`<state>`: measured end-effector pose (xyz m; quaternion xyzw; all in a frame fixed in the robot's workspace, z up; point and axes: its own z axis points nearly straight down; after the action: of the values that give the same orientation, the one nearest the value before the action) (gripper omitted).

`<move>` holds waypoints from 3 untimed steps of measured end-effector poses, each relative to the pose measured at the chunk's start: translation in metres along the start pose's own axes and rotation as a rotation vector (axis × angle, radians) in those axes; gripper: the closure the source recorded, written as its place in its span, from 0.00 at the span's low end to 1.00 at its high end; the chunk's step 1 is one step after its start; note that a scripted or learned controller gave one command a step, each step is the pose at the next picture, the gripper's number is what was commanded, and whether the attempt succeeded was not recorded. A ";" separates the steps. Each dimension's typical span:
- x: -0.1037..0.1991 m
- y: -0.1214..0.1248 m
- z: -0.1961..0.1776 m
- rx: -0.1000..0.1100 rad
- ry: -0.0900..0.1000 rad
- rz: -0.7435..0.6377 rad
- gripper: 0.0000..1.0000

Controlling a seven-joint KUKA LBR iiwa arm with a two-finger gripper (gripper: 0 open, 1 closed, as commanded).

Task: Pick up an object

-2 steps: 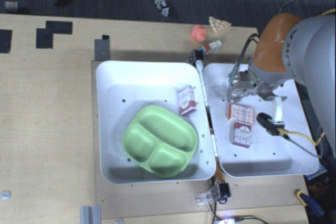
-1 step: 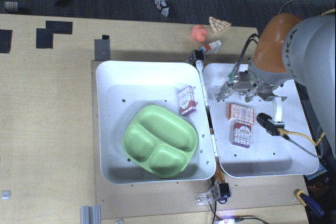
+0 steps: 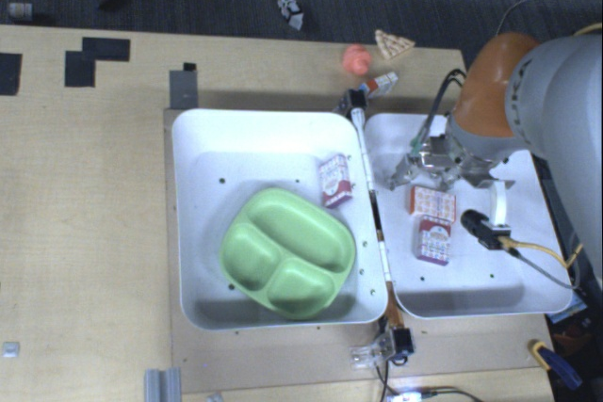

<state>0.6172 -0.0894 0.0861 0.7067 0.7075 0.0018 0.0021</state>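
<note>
In the right bin (image 3: 528, 287), my gripper (image 3: 429, 169) hangs low over the back half, and its grey arm with the orange band (image 3: 490, 99) reaches in from the right. Just in front of the gripper lies a red and white box (image 3: 431, 201), close to it or touching it. I cannot tell whether the gripper holds the box. A second red and white box (image 3: 434, 240) lies right in front of the first. The left bin (image 3: 203, 155) holds a green divided plate (image 3: 287, 249) and a small red and white carton (image 3: 334, 180) near its right wall.
On the bench behind the bins lie a pink ball (image 3: 356, 59), a toy pizza slice (image 3: 394, 43) and a small red-tipped tube (image 3: 377, 85). A thin pen-like thing (image 3: 359, 124) rests on the divider between the bins. Cables lie at the front edge.
</note>
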 end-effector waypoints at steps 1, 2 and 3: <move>0.001 0.002 -0.012 -0.007 0.000 -0.002 1.00; 0.001 0.002 -0.012 -0.007 0.000 -0.002 0.00; 0.007 -0.053 -0.001 -0.003 -0.001 0.000 0.00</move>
<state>0.5640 -0.0826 0.0871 0.7065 0.7077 0.0027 0.0035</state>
